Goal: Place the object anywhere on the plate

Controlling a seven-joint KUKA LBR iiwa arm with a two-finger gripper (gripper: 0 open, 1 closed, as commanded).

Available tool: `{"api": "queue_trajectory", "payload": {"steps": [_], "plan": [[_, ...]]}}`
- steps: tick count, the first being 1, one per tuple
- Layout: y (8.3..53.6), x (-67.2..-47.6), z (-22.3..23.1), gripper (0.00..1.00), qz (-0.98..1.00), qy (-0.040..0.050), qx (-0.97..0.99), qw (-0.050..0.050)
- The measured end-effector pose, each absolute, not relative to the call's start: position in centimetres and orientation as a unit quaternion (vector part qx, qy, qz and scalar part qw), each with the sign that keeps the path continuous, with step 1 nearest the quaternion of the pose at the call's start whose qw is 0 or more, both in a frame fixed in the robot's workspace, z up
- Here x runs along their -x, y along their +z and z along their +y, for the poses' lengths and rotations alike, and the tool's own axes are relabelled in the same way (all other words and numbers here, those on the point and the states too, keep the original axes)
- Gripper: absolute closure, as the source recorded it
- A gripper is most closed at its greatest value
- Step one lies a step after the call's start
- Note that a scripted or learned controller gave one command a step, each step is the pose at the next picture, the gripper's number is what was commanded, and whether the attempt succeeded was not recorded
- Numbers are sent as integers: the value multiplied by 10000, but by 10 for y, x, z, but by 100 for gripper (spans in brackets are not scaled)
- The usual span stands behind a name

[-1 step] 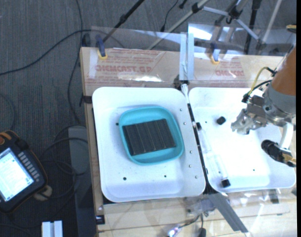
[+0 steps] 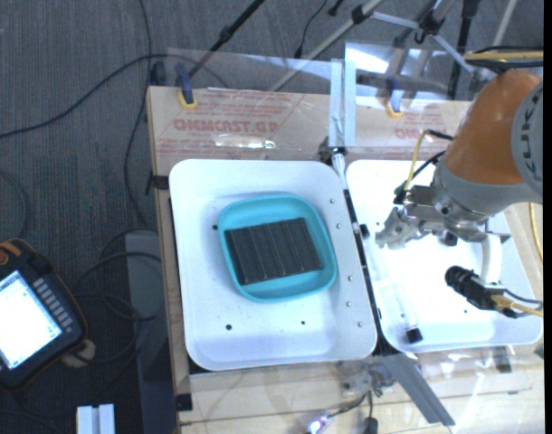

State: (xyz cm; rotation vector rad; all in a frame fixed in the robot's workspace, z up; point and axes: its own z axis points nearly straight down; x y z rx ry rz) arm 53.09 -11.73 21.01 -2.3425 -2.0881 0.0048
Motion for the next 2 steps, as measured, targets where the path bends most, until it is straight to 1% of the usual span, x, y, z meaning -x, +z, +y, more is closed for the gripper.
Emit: {"api": "queue_trajectory", "payload": {"steps": [1,2], "plan": [[182,-526,-46,100,-6713,20,7412,19],[182,-526,-46,0,-6711,19,7414,18]]}}
